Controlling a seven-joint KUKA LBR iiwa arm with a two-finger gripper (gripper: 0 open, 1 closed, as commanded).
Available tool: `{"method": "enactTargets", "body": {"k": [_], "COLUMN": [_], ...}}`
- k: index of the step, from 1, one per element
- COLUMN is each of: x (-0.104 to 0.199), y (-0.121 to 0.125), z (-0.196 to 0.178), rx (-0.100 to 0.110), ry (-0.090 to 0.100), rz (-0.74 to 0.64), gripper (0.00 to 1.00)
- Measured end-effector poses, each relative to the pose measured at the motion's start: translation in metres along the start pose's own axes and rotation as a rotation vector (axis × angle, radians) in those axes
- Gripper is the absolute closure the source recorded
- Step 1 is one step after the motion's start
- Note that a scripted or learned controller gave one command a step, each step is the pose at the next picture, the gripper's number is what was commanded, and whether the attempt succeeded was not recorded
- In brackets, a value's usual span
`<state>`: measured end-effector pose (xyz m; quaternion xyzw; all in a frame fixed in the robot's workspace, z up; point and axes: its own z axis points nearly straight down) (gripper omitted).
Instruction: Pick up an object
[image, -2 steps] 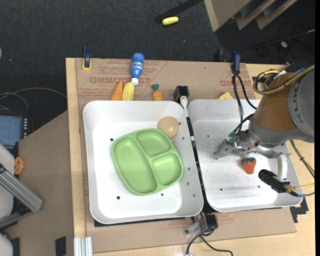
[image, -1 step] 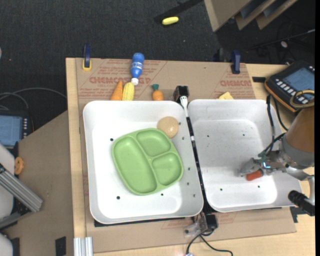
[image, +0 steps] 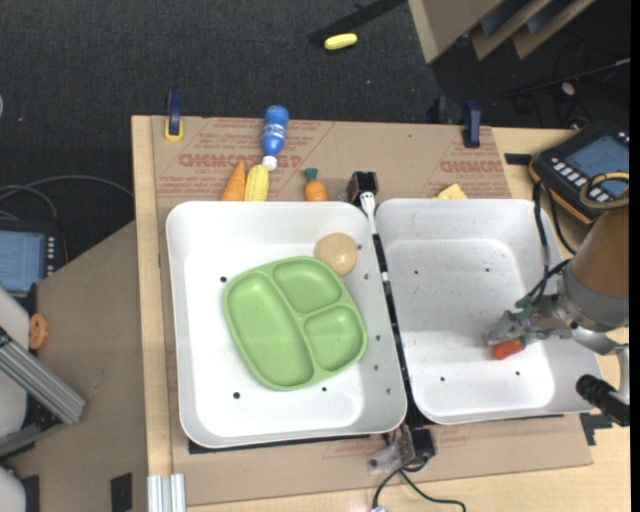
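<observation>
The surface (image: 150, 300) carries two shallow white bins side by side. The left bin (image: 195, 330) contains a green divided plate (image: 292, 322) with three compartments, lying flat near the bin's middle. A round tan ball (image: 337, 252) rests just beside the plate's upper right edge, near the bin's back right corner.

The right bin (image: 450, 260) contains a small red-orange object (image: 507, 348), located in the bin's front right area. The arm (image: 605, 275) enters from the right and extends down over this bin. The gripper (image: 517, 328) is positioned directly above and touching or nearly touching the red-orange object. Whether the gripper is open or closed cannot be determined at this resolution, and no grasp of the object can be confirmed.

Behind the bins, on the surface, lie a blue and white bottle (image: 274, 131), a yellow corn cob (image: 257, 182), an orange carrot-shaped item (image: 234, 183) and a smaller orange item (image: 315, 188). A yellow object (image: 341, 41) lies on the dark floor beyond the surface.
</observation>
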<state>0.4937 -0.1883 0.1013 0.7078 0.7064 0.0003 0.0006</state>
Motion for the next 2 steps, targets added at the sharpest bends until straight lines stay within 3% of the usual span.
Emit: {"method": "enactTargets", "body": {"k": [1,2], "x": [0.055,0.128], "y": [0.019,0.063], "z": [0.016,-0.09], "rx": [-0.002,-0.013], "ry": [0.0,0.001], "rz": [-0.006,-0.012], "gripper": [1.0,1.0]}}
